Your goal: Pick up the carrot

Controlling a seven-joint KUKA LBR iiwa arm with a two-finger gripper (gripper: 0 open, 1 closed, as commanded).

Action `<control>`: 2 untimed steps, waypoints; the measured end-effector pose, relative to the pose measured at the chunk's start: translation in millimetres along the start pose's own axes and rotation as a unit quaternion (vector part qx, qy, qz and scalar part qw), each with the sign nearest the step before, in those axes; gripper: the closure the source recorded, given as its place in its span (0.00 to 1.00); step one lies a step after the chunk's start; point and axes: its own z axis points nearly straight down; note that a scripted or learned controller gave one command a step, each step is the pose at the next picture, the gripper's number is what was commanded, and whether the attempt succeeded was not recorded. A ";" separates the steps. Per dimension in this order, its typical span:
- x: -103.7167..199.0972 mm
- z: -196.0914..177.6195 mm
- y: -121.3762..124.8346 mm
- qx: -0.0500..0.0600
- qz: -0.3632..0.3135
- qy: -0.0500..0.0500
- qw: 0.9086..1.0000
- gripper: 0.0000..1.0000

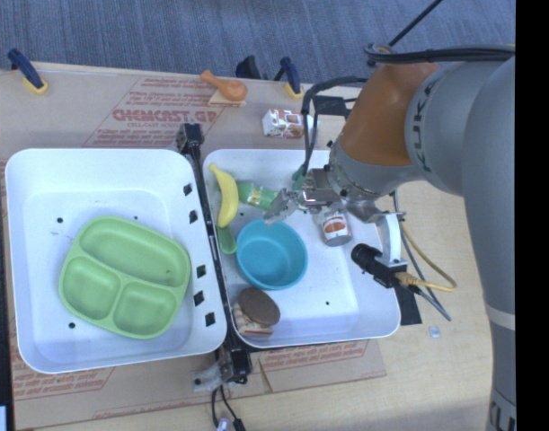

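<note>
Carrot [256, 193], as best I judge, is the green piece between banana [225, 196] and blue bowl [271, 254] in the right bin [346, 317], with the gripper [284, 206] just beside it; I cannot tell the jaw state, so I would centre over it, clear of the bowl rim, before descending.

arm [454, 124]: grey, enters from 3 o'clock, reaches toward the centre
orange band [386, 115]: sits above the wrist, at about 1 o'clock of the view's centre
wrist: angled down toward 8 o'clock
gripper [283, 206]: just right of centre, pointing toward 8 o'clock, low over the right bin
</note>
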 end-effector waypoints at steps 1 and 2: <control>6.1 97.7 10.9 -0.008 -0.049 -0.002 0.999 0.00; -50.8 -27.0 20.3 -0.006 -0.149 -0.005 0.989 0.00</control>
